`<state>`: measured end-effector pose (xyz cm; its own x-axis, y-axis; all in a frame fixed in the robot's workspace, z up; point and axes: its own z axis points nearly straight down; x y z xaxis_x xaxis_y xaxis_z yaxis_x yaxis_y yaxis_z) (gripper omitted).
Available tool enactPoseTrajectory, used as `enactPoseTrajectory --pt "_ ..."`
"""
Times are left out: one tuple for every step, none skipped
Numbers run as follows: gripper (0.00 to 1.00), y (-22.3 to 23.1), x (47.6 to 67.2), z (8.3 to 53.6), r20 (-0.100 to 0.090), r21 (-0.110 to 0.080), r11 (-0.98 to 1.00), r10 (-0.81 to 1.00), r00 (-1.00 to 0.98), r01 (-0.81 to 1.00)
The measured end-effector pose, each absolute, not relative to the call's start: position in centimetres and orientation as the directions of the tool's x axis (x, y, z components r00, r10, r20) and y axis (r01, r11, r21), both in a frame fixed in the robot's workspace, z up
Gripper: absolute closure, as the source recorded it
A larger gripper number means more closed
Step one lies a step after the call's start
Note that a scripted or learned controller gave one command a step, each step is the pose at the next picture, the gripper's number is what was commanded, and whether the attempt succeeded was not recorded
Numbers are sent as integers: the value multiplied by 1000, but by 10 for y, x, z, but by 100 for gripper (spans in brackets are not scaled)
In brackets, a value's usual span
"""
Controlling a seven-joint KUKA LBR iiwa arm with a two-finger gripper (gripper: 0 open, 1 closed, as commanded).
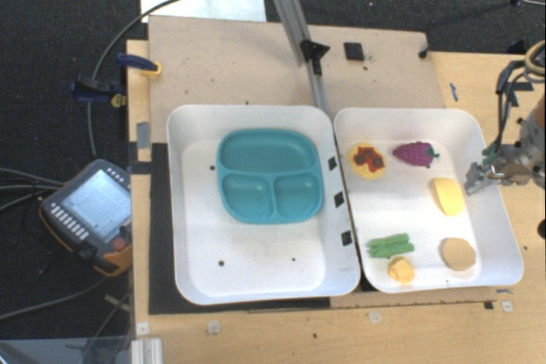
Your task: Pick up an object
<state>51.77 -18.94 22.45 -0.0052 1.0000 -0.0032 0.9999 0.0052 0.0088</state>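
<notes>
The right bin (495,209) holds several toy foods: a small pizza round (368,159), a purple bunch of grapes (415,153), a pale yellow wedge (447,196), a green bean pod (390,245), a small yellow piece (401,269) and a tan round piece (458,253). My gripper (474,177) hangs over the bin's right side, just right of and slightly above the yellow wedge. Nothing shows in its grasp. The arm comes in from the right edge.
A teal divided plate (271,175) lies in the left bin (196,251). A metal pole (290,4) slants over the board behind the bins. A teach pendant (90,213) lies left of the bench, with cables around it.
</notes>
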Motion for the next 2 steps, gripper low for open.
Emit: enactPoseTrajectory --pt "100 -189 519 222 -1 4 5 1000 -5 1000" --pt "100 -141 524 215 1 3 9 1000 -9 1000"
